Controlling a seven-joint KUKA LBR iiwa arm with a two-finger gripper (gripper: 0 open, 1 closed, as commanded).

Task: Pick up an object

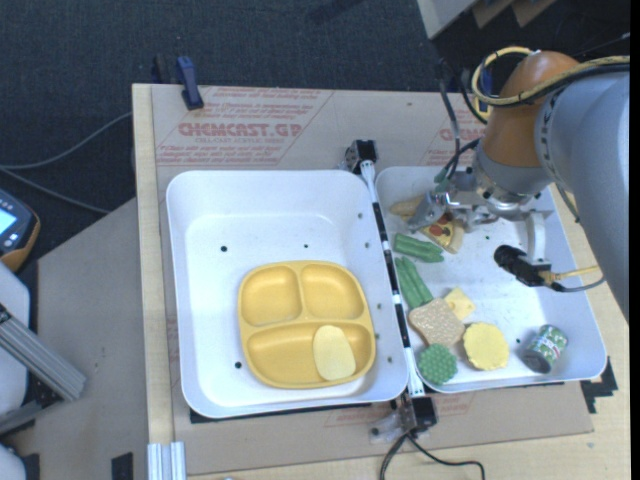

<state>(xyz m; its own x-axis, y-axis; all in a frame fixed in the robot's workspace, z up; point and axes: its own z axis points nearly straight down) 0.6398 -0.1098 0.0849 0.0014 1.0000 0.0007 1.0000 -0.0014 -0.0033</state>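
- A robotics lab or test cell, not a home.
- The counter (250, 133) is a plywood board topped with printed cardboard, set on dark carpet (200, 18).
- Loose cables (60, 153) trail across the floor.
- An aluminium rail (40, 353) and clamps (188, 80) suggest a rig.

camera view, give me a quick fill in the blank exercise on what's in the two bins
1. The yellow divided plate lies in the ____ bin of the view.
2. The pale oval piece rests in the plate's ____ compartment.
3. The small can lies in the ____ bin of the view.
4. The gripper is above the ____ end of the right bin.

Missing words: left; largest; right; far
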